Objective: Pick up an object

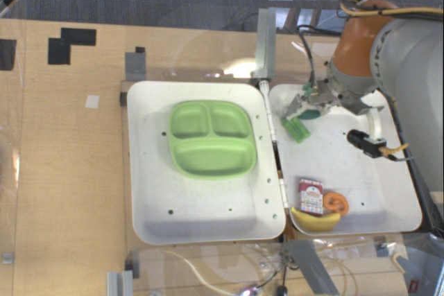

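Over the far left corner of the right bin (pixel 388 211), the gripper (pixel 302 107) is down low, its metal fingers pointing toward the divider between the two bins. Just below and touching or nearly touching its tips lies a small green block (pixel 296 129), flat on the bin floor and tilted on a diagonal. Whether the pincer is apart or together I cannot tell: the tips merge with the wrist hardware and the pale floor, and nothing is plainly seen between them. So the block counts as not yet grasped; it looks to be resting on the bin, not lifted. The other candidates sit well apart from the gripper at the near edge of the same bin: a small red carton (pixel 311 197) standing just beside an orange ring-shaped piece (pixel 336 203), with a yellow banana (pixel 316 220) lying along the rim beneath them, touching or nearly touching both. The left bin (pixel 149 170) holds a green divided plate (pixel 211 138) near its middle, with nothing on it that I can make out. As a judgement, the task is in its approach or closing stage: the arm (pixel 402 45) has chosen the green block and is at grasp height, but securing it and raising it clear of the floor are both left to do.
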Available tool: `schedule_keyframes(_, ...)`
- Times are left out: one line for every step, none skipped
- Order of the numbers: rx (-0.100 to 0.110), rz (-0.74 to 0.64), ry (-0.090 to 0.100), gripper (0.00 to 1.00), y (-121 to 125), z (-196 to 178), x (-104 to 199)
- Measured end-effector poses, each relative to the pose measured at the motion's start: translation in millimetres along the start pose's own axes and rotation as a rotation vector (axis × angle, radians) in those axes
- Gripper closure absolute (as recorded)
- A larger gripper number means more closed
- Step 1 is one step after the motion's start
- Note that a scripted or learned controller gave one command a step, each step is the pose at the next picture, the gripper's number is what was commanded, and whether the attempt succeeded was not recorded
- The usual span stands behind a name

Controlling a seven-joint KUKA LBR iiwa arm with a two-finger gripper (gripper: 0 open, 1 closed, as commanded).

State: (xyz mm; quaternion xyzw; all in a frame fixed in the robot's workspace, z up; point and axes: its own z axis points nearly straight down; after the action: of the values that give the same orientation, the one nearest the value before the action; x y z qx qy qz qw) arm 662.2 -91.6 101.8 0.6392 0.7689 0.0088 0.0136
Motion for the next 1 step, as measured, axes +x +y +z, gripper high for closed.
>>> schedule_keyframes(0.011, 0.083, 0.005, 0.00, 10.4, 7.5, -13.9)
